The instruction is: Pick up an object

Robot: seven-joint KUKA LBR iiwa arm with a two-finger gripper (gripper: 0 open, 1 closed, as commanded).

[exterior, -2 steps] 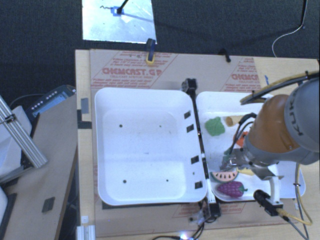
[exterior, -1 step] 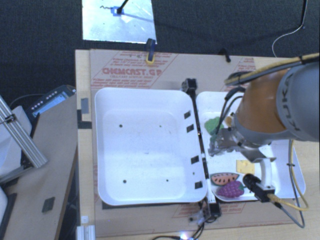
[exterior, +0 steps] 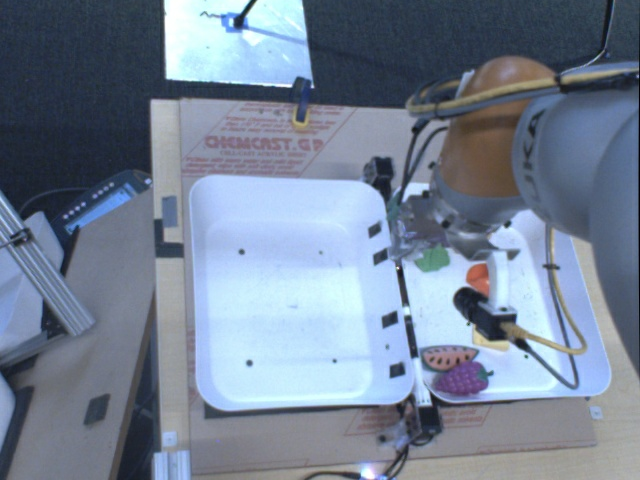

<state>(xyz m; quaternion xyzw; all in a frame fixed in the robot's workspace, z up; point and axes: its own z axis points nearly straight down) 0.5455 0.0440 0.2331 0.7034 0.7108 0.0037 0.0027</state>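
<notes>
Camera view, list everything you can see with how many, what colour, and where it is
Left bin: 1, white, bench left.
Right bin: 1, white, bench right.
Green piece: 1, green, right bin, near its left wall.
Orange piece: 1, orange-red, right bin middle, partly hidden.
Watermelon slice: 1, red and green, right bin front.
Grapes: 1 bunch, purple, right bin front edge.
Clip: 1, yellow and blue, on the cardboard behind the bins.
Arm: 1, grey with orange band, over the right bin.
Gripper: 1, dark, beside the green piece.
</notes>
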